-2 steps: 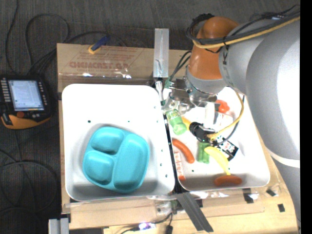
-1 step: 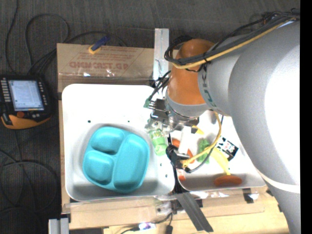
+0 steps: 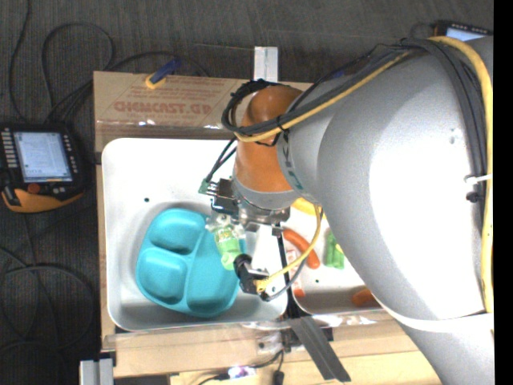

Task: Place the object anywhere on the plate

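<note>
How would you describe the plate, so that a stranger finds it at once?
Look in the left white bin. The plate lies in its lower half, beside the pincer. It alone is turquoise, with divided compartments.

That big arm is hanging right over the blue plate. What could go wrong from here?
The gripper hangs at the right edge of the blue plate, and a pale green thing shows there. Released so near the rim, that thing might slide off into the white bin. The loose cables dangling beside the gripper could snag on the plate and drag it.
</note>
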`<state>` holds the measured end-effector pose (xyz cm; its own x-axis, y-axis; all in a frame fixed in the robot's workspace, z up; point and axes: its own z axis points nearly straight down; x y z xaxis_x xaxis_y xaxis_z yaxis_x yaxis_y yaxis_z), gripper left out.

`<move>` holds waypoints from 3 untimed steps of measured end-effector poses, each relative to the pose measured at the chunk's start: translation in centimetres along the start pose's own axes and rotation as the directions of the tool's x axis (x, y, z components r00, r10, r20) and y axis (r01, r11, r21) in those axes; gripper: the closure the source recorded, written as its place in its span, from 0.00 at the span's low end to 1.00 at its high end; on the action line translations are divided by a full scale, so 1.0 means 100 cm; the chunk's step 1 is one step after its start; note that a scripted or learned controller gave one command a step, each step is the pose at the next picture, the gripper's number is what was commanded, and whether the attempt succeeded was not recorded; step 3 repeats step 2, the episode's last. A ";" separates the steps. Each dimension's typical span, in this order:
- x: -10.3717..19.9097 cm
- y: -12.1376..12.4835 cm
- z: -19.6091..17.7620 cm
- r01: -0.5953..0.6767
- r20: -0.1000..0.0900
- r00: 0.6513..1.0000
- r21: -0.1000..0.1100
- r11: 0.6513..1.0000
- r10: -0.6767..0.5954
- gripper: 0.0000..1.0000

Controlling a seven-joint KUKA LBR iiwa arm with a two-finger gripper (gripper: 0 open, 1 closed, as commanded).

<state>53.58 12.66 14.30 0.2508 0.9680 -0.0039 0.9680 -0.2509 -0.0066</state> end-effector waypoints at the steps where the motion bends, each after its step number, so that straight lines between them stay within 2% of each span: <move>1: -0.005 -0.007 -0.026 0.021 -0.002 1.000 -0.001 1.000 -0.021 1.00; 2: -0.005 -0.007 -0.026 0.021 -0.002 1.000 -0.001 1.000 -0.021 0.00; 3: -0.005 -0.007 -0.026 0.021 -0.002 1.000 -0.001 1.000 -0.021 0.00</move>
